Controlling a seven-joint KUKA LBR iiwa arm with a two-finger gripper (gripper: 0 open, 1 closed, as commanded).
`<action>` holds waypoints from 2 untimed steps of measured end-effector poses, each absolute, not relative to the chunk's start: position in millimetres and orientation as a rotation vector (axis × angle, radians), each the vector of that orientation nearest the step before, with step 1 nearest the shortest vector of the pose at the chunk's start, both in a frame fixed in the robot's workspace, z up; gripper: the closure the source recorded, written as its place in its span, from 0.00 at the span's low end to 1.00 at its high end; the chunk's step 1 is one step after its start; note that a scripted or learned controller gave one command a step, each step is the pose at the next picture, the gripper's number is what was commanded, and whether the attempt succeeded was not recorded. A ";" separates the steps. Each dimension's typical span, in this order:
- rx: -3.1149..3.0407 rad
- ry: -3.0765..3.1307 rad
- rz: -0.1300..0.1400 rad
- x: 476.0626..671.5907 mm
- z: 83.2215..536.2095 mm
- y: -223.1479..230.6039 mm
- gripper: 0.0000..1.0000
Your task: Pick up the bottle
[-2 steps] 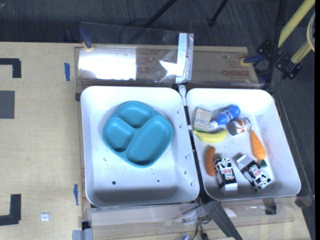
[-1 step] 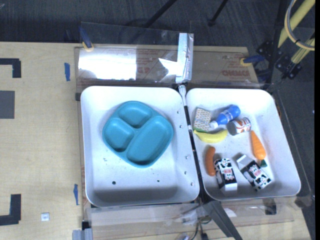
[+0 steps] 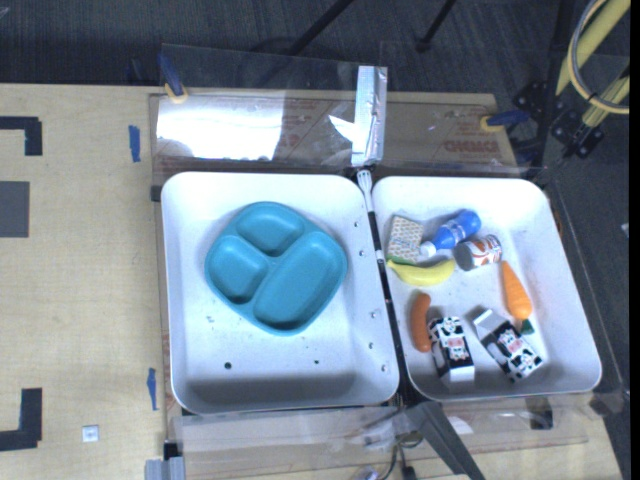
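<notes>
A small blue bottle [image 3: 452, 232] with a white label lies on its side near the back of the right bin [image 3: 570, 268]. It touches a banana [image 3: 421, 271] on its left and a small can [image 3: 477, 253] with a grey lid on its right.
The right bin also holds a patterned square packet [image 3: 404, 236], two carrots [image 3: 516, 293] [image 3: 419, 321] and two cow-patterned cartons [image 3: 452, 346] [image 3: 512, 346]. A blue divided plate [image 3: 275, 266] lies in the left bin [image 3: 190, 368]. A clear shield [image 3: 300, 118] stands behind both bins.
</notes>
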State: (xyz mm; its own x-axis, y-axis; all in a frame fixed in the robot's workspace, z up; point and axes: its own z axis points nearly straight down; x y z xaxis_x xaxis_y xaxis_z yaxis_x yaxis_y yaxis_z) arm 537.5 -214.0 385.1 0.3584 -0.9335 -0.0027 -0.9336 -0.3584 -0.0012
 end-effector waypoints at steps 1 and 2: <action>-2.726 1.555 -0.005 505.1 435.3 -211.5 1.00; -3.006 0.902 -0.003 480.6 434.8 -206.9 1.00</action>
